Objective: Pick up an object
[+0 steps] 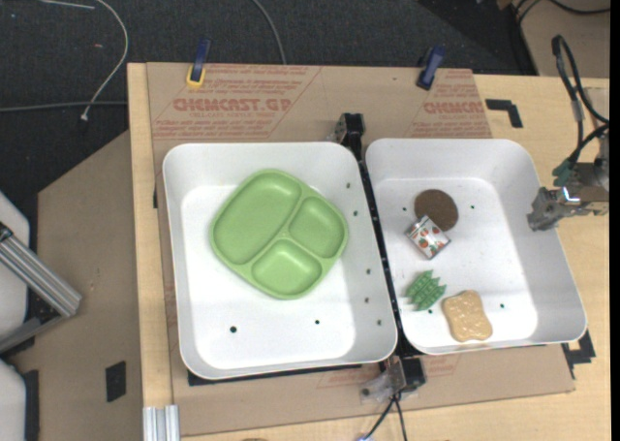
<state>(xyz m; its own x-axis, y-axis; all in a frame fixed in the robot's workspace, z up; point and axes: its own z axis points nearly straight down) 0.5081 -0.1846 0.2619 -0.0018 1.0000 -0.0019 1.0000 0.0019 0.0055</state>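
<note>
The gripper [550,206] sits at the right bin's [542,308] right rim, clear of everything inside; whether it is clenched or released I cannot tell. Four objects cluster near that bin's left wall: a brown disc [436,205], a small patterned packet [427,236] touching it, a green sprig [424,291], a tan biscuit [467,316]. The bin's middle and right floor lie open. The left bin [194,323] holds a green tray [280,233].

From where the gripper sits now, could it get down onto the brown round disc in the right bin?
Probably yes. The gripper sits at the right bin's right rim, and the brown round disc lies flat and uncovered. Its nearest neighbour, the small patterned box, sits just below it and might crowd a grasp.
</note>
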